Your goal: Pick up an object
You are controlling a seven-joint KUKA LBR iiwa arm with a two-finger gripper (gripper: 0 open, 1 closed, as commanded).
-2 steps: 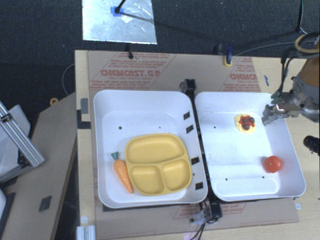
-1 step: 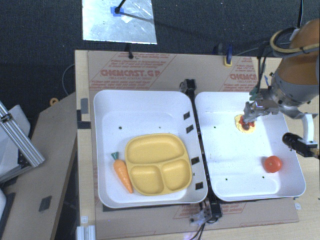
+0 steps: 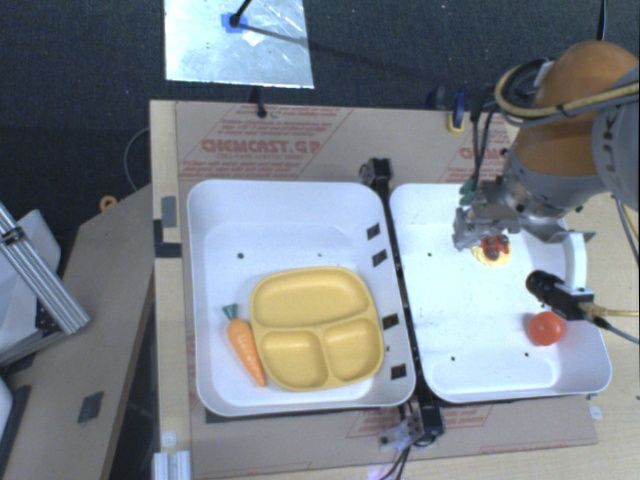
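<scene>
a grey and orange robot arm (image 3: 575,108) reaches in from the right of the frame, its gripper (image 3: 480,232) low over the upper middle of the right bin (image 3: 450,348). the gripper sits just beside and partly over a small red-and-yellow item (image 3: 493,252) that lies on the bin floor. whether the gripper is open or closed cannot be told from this angle, and nothing is seen in its hold. the item is too small and too covered to tell its long axis or which way it points. one red ball (image 3: 545,329) rests lower right in the same bin, well apart from the gripper. the left bin (image 3: 290,223) holds one yellow tray (image 3: 310,313) with three compartments, set toward the lower middle. it also holds one carrot (image 3: 245,350) lying just beside the tray's left edge. the carrot's long axis runs from upper left to lower right, with the green top at the upper end and the tip pointing toward the bottom of the frame. in all there are two bins, side by side on a cardboard sheet (image 3: 265,143) printed with red lettering.
</scene>
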